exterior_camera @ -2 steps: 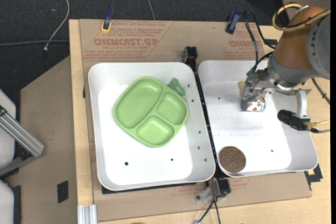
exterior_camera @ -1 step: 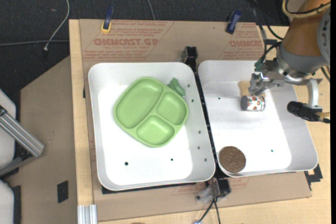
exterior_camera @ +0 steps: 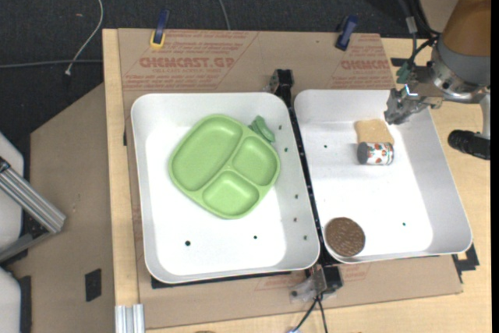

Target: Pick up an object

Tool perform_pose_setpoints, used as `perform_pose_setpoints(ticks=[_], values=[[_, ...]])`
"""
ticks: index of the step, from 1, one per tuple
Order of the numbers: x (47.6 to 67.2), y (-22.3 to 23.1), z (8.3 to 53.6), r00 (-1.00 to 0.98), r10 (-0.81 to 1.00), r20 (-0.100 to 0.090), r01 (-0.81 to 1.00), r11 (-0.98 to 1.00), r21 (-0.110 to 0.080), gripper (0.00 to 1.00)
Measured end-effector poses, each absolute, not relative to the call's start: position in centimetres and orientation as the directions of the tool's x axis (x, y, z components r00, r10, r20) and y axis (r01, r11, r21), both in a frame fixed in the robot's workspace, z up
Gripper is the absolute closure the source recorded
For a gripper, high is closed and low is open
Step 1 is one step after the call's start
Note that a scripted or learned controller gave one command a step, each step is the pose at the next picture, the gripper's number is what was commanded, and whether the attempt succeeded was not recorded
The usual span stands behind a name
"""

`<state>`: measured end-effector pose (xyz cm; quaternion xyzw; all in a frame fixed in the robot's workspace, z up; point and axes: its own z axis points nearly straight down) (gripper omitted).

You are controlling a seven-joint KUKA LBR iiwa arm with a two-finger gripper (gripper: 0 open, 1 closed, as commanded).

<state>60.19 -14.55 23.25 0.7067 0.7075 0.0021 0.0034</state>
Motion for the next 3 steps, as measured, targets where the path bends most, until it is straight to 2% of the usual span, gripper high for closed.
perform_pose_setpoints(ticks=[1,3], values=[[60.3,-14.5,23.5,-0.001,1.0,-0.001,1.0,0.001,0.003,1.0],[57.9,-3.4,24.7,-0.006,1.0,0.004,1.0,0.006,-0.002,1.0]])
